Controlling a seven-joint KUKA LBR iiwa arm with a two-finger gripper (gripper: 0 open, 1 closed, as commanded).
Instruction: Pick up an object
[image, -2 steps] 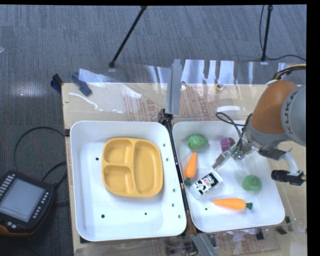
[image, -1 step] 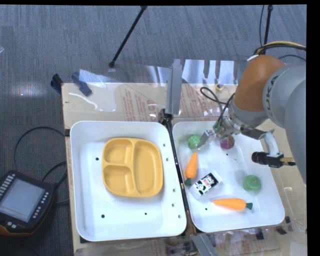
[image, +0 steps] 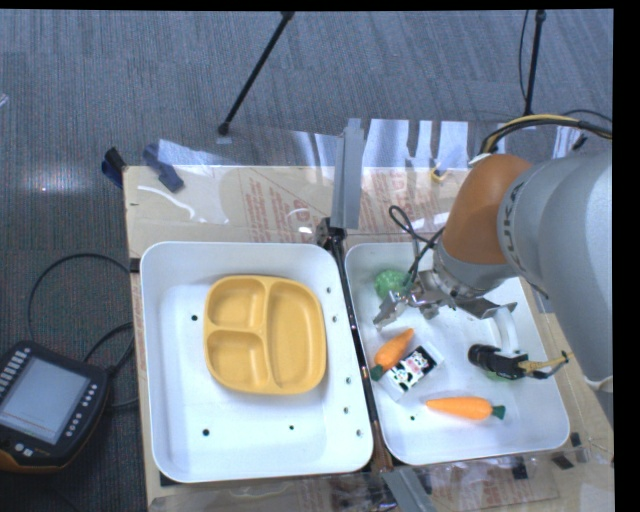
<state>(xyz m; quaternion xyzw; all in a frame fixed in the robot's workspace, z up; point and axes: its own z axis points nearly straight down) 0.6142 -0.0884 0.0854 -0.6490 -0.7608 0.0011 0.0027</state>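
Now the robot's gripper (image: 413, 300) hangs low over the right bin (image: 540, 420).
It sits in the upper left part of that white bin, just beside a green toy (image: 389, 281). It is too hard to tell how far open it is, or whether it has hold of anything. A small orange carrot (image: 393, 351) lies just below it, next to a black and white box (image: 413, 368). A second carrot (image: 461, 407) lies lower down, near the bottom edge of the bin. The left bin (image: 170, 400) holds a yellow plate (image: 266, 334) with three parts.
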